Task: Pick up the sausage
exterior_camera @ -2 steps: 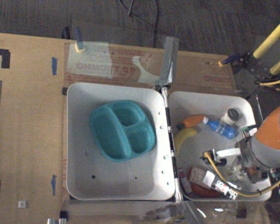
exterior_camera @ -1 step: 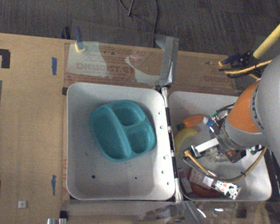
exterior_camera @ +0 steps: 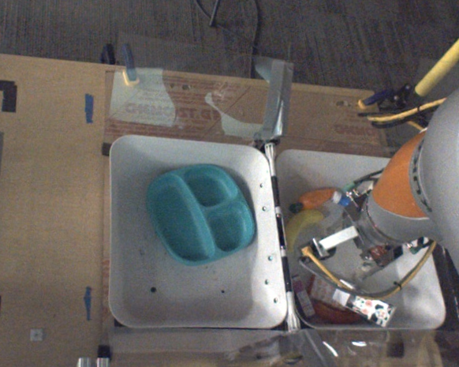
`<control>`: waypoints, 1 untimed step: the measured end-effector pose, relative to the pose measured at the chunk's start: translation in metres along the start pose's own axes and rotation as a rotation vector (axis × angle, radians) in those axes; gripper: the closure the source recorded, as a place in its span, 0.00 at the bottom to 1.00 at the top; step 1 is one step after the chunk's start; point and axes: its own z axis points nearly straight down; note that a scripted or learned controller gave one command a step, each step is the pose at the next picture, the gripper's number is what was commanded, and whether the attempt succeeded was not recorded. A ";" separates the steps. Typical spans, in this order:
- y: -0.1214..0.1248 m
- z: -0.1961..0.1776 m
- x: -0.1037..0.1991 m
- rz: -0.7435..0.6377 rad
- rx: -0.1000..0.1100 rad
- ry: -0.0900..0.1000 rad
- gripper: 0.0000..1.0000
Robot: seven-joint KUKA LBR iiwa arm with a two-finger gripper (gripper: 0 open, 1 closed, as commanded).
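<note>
Nearest, right of the teal plate [exterior_camera: 202, 214] and closer to the camera than it, the dark red sausage [exterior_camera: 330, 312] lies by the right bin's [exterior_camera: 435, 307] front wall, partly under a spotted white packet [exterior_camera: 367, 307]. Farther back, level with the plate, the gripper [exterior_camera: 363, 260] hangs over that bin, and I cannot tell whether it is parted or closed. A yellow piece [exterior_camera: 305, 223] and an orange piece [exterior_camera: 319, 198] lie between it and the plate.

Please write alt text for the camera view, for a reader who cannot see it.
A grey and orange arm reaches from the right down into the right bin, above an orange item, a yellow item and a reddish item near its lower edge. The left bin holds a teal divided plate.
</note>
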 end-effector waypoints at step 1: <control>0.079 0.003 0.088 0.057 0.009 -0.014 0.00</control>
